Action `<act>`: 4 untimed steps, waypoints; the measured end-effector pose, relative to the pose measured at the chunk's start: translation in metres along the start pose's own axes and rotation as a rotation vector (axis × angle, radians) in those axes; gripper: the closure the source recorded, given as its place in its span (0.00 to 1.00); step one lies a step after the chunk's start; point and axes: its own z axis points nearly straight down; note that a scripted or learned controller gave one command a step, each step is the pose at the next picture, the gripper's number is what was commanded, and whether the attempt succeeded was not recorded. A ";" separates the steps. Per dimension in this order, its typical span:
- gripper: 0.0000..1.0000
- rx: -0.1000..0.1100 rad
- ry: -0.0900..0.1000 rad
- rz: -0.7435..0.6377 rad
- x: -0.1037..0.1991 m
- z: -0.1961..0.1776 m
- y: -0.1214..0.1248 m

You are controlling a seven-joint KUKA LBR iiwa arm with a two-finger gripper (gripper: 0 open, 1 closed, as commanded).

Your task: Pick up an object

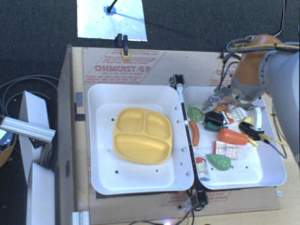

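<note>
Down in right bin (269, 172), jaws (220, 108) state unclear, black object (213, 118) just beneath.

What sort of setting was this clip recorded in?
Probably a robotics lab bench set up for grasping trials: two white bins sit side by side on a board, toy food fills the right one, a yellow divided tray lies in the left, and loose cables run alongside.

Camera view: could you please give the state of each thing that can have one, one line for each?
yellow tray: flat in the left bin, compartments bare.
right bin: holds several toy foods.
orange carrot toy: lying on its side.
red sausage toy: lying by the divider.
end effector: low over the right bin's far end.
</note>
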 end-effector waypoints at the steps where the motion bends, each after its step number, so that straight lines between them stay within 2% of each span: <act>1: 1.00 0.006 -0.006 -0.001 -0.004 -0.009 -0.001; 2: 0.00 0.001 -0.007 -0.002 -0.003 -0.010 0.000; 3: 0.00 -0.013 -0.006 0.000 0.014 -0.003 -0.037; 4: 0.00 -0.014 -0.005 0.000 0.016 -0.002 -0.085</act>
